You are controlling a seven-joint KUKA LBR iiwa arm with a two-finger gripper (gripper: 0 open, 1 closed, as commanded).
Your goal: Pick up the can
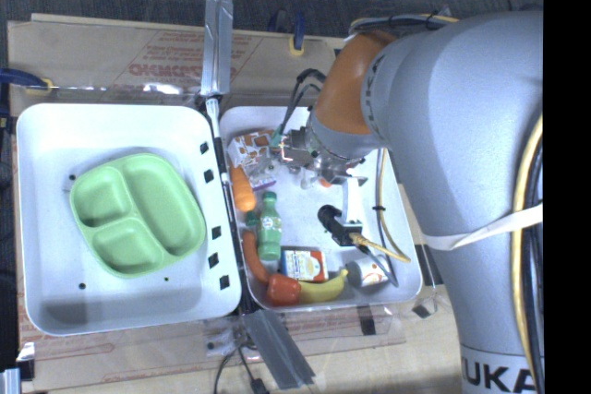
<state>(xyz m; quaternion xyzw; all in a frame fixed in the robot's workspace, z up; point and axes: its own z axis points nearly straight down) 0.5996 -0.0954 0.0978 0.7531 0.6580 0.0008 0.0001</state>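
The can (369,273), small and silvery with a red and white label, lies in the front right corner of the right bin (399,198), just past the tip of a banana (323,287). My gripper (312,169) hangs below the orange wrist band over the back middle of that bin, next to a printed snack packet (255,148). It is well apart from the can, roughly a third of the bin's length behind it. The arm's bulk covers the bin's right rim.
Along the right bin's left side lie a carrot (242,189), a green bottle (268,228) and a red pepper (277,287); a small carton (303,264) sits by the banana. The left bin (46,198) holds a green divided plate (138,213).
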